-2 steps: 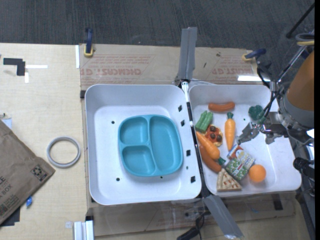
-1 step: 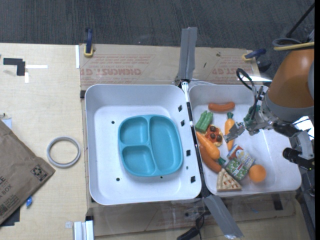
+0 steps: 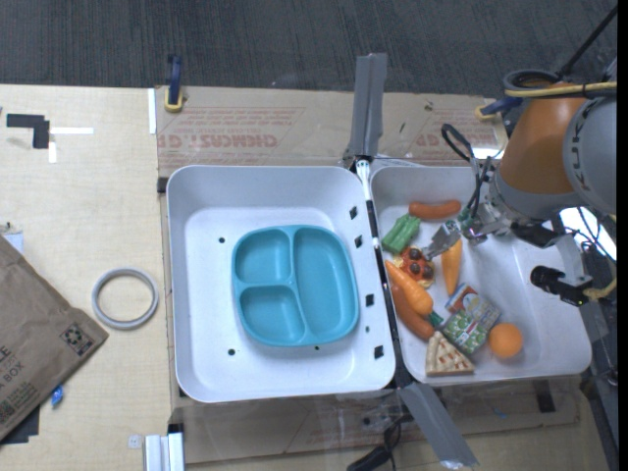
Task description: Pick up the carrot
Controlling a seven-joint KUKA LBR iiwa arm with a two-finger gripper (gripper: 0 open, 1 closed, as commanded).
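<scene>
A thick orange carrot (image 3: 409,290) lies slantwise along the left side of the right bin (image 3: 549,366). A slimmer orange carrot-like piece (image 3: 452,266) lies upright in the picture just to its right. My gripper (image 3: 444,239) reaches in from the right and sits low over the bin, right at the top end of the slim piece and above and to the right of the thick carrot. I see nothing clearly held in it.
Around the carrots lie a green pepper (image 3: 400,234), an orange sausage (image 3: 435,208), a dark berry cluster (image 3: 419,260), a printed box (image 3: 470,319), a pizza slice (image 3: 448,357) and an orange (image 3: 505,341). The left bin (image 3: 196,292) holds a blue divided plate (image 3: 294,285). A tape ring (image 3: 125,296) lies on the bench.
</scene>
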